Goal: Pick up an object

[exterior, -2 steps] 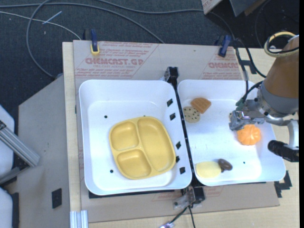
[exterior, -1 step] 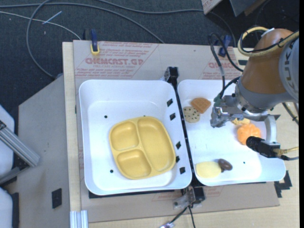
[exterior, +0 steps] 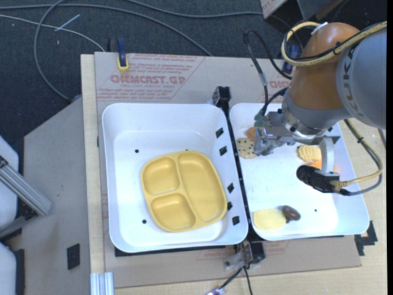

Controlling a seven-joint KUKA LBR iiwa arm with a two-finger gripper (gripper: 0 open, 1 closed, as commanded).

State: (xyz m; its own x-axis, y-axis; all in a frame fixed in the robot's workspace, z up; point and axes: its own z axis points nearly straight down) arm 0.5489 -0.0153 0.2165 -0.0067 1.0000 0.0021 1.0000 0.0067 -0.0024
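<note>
The counter [exterior: 153, 72] is carrying two white bins: the left bin [exterior: 123, 128] is holding a yellow divided tray [exterior: 182, 190], and the right bin [exterior: 350, 223] is holding the small candidates. The arm [exterior: 331, 66] is reaching in over the right bin, its end effector [exterior: 265, 141] hanging at the bin's upper left, just beside a speckled cookie [exterior: 245, 146]; whether it is released or clenched I cannot tell. An orange piece [exterior: 310, 155], a pale yellow disc [exterior: 269, 219] and a small brown lump [exterior: 290, 212] are lying nearby. Descending squarely over the cookie, clear of the bin wall, looks wisest.
</note>
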